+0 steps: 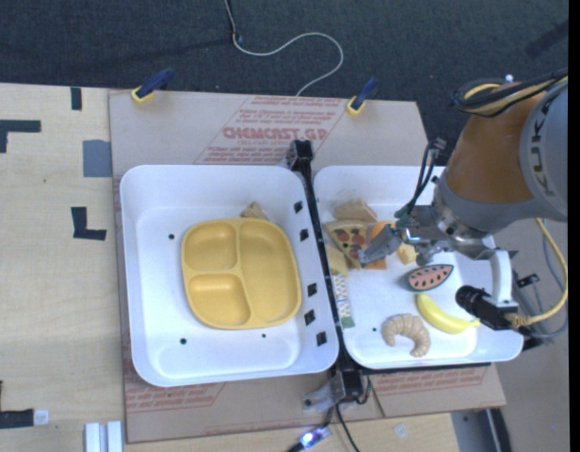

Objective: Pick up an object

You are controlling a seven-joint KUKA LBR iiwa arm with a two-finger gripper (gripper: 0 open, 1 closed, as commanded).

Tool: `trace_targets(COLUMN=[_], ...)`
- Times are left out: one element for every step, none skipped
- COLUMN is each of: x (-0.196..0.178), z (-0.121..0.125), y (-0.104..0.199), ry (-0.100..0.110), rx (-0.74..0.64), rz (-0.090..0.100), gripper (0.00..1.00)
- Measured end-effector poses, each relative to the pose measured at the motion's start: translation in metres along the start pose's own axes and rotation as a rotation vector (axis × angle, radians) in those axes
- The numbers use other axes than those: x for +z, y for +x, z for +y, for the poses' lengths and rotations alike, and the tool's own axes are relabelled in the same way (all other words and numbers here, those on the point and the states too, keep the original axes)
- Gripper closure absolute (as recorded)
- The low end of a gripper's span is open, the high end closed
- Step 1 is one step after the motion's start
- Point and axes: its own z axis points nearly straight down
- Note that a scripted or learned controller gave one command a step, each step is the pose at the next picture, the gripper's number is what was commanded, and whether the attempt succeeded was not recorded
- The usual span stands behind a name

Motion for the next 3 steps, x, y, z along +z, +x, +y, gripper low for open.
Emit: trace_targets(x=[0.053, 0.092, 0.115], z=[-0.01, -0.01, -0.009], y=[-0.005, -0.01, -0.017], ry=[0.002, -0.01, -0.013], rx=[0.002, 0.007, 0.008], rz=[0.0, -0.009, -0.012], gripper=[0.0, 0.0, 0.0])
